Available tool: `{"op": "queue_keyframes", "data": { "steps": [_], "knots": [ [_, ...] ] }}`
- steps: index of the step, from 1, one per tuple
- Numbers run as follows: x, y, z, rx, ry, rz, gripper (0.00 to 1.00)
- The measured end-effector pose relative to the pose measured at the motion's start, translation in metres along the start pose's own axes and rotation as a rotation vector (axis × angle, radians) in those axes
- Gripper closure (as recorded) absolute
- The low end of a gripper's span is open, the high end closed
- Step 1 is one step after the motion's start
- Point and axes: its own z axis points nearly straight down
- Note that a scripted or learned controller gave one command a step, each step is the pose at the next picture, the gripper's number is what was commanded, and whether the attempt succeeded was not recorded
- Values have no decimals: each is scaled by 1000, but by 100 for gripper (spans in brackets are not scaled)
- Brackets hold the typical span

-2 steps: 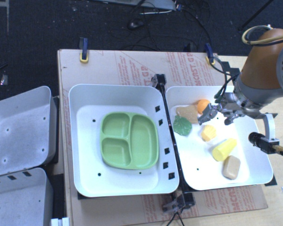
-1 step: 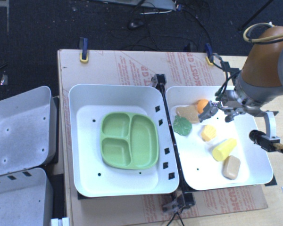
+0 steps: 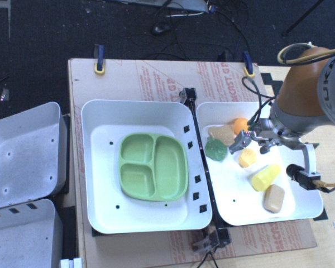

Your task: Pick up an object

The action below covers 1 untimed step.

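From my station I see the arm coming in over the right bin, its orange band glossy above a grey wrist. The gripper hangs low over the bin's upper left part, its dull metal fingers pointing toward the green piece; I cannot tell whether they are spread or pressed together, and I see nothing between them.

The things to pick lie loose in the right bin. An orange ball sits near the back wall, just beside a pale tan, flattish lump. In front of that is a dark green, knobbly piece close to the bin's left wall. A small yellow chunk lies right under the fingers. Nearer the front there is a smooth, pale yellow cylinder, tilted, and beside it a beige rounded block.

The left bin holds a light green plastic tray with three compartments and rounded corners, lying flat in the middle.

Both bins are smooth white plastic with black marks along the shared edge. They rest on a brown board printed with red lettering that I cannot read from here. Two blue and yellow clamps grip its far edge
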Motion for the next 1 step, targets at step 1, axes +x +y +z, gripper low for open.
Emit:
{"op": "queue_keyframes", "data": {
  "steps": [1],
  "knots": [
    [5, 2, 44, 1, 1, 0, 0]
  ]
}}
